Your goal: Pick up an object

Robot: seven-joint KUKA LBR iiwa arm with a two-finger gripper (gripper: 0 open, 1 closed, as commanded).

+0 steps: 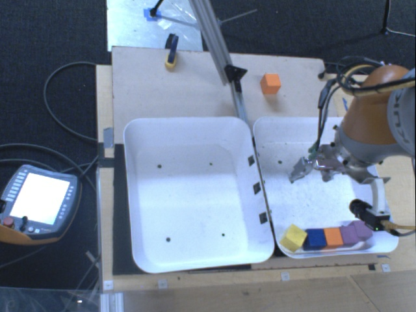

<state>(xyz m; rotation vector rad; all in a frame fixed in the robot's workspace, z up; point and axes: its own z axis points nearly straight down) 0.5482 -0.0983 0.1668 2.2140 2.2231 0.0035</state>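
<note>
Four small blocks lie in a row along the front edge of the right bin: yellow, blue, orange and purple. My gripper hangs over the middle of this bin, well behind the row of blocks and apart from them. Its fingers look open, with nothing between them. The grey arm with its orange band reaches in from the right and covers the bin's right side.
The left bin stands beside the right one. An orange cube sits on the bench behind the bins. A slanted metal pole crosses the back, near a yellow clamp. A teach pendant lies far left.
</note>
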